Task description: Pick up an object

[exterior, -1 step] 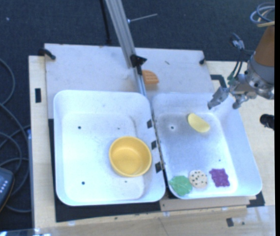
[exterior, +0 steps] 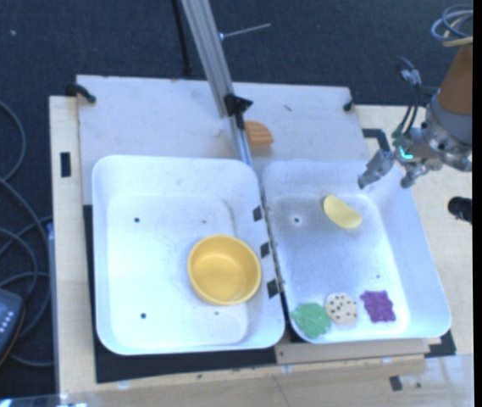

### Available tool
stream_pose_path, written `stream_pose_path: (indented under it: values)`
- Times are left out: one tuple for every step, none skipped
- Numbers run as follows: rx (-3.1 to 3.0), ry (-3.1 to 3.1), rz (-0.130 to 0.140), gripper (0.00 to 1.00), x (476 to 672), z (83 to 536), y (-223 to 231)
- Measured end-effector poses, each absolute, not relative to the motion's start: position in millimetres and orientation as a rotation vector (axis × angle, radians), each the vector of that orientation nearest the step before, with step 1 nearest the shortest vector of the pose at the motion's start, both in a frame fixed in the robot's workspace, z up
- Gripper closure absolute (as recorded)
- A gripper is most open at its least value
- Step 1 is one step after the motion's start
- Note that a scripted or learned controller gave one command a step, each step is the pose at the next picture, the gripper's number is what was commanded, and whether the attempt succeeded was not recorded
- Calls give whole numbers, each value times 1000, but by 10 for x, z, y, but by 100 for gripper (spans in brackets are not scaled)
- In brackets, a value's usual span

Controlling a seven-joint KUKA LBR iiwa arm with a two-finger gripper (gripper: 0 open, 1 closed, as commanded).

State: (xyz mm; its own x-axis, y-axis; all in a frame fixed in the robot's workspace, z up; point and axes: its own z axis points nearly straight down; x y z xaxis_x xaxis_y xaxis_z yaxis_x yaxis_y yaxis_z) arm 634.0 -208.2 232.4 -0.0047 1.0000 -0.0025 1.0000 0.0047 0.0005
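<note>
**Pincer poised at the bin's corner, nothing in hand**

Nearest the camera, along the lower edge of the right bin [exterior: 410,253], lie a green piece [exterior: 311,319], a spotted cookie [exterior: 340,309] and a purple piece [exterior: 379,305], close together. Higher up in that bin sits a yellow wedge [exterior: 342,212], the likeliest target, just left of and below the pincer [exterior: 390,170]. The pincer hangs over the bin's upper right corner, its two fingers spread apart and gripping nothing.

Risks, as judged: the wedge looks smooth and rounded and could squirt free; descending near the bin wall could clip the rim; the three crowded pieces invite a double grab.

The left bin [exterior: 139,202] holds a yellow bowl [exterior: 224,269]. An orange object [exterior: 258,134] rests on the desk [exterior: 139,108] beyond. No readable writing.
</note>
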Motion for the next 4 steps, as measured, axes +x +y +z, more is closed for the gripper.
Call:
stream_pose_path:
  values:
    - [2223,2222,-8,0,6235,1759,-2095]
    - [2223,2219,-7,0,6258,1311,-2180]
    - [2225,2217,-6,0,6253,995,-2197]
    - [2220,2214,-1,100,6271,1134,-2206]
